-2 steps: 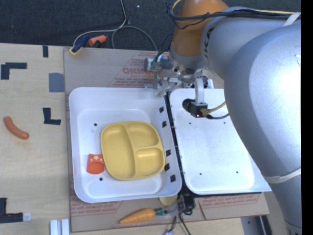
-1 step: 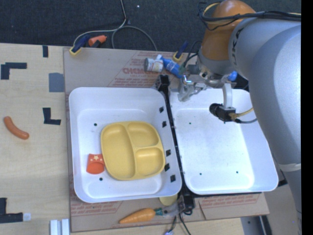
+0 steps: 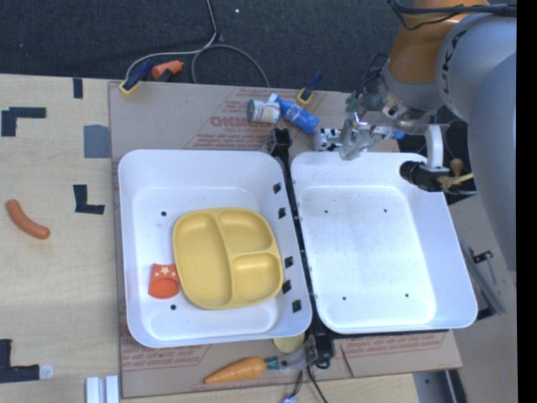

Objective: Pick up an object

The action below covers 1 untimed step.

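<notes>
Camera view: the end effector [image 3: 351, 145] hangs over the right bin's [image 3: 436, 250] far rim, holding nothing; whether it is spread I cannot tell. Still the approach, I'd say. Next it must cross to the left bin [image 3: 138, 191], where plate [image 3: 226, 257] and red piece [image 3: 164, 281] lie.

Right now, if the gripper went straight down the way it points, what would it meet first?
Probably the far rim of the right bin, just under the gripper. Depth is unclear from this slanted view, so it could land on the cardboard behind it.
</notes>
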Motion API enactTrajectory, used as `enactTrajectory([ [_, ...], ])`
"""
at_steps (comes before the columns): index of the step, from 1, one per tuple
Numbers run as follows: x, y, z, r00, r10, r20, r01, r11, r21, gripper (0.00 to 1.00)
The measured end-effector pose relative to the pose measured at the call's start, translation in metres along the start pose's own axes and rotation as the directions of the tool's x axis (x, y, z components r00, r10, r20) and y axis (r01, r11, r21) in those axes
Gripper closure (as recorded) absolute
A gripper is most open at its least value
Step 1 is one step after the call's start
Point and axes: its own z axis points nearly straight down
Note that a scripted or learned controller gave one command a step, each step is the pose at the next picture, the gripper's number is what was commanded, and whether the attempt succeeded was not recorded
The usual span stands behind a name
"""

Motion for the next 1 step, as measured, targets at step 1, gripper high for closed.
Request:
enactTrajectory([
  [1,0.0878,-0.0407,0.0404,1.0,-0.011,-0.006,0.011,1.0,0.01,1.0],
])
